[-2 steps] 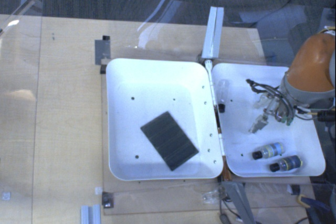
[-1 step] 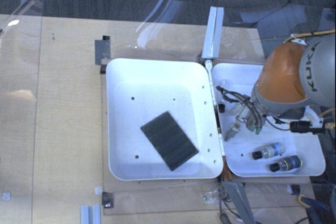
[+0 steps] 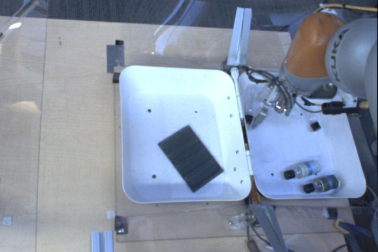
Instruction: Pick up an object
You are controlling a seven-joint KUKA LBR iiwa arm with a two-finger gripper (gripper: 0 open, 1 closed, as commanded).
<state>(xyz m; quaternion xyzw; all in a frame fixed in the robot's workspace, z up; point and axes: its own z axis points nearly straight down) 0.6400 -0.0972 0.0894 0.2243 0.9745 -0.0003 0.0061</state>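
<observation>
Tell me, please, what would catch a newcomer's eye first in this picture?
Most striking is the dark ribbed rectangular pad lying askew in the left bin. Next comes the grey arm with its orange band, reaching in from the right over the upper part of the right bin, its pincer near the divide between the bins. Two small bottles lie side by side in that bin's near corner.

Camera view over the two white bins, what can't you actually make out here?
- Gripper: too small and cluttered by cables to tell its finger state.
- Two small clear bottles with dark caps: labels and contents too small to read.
- Right white bin: upper part covered by the grey and orange arm.
- Dark ribbed rectangular pad: material unclear.
</observation>
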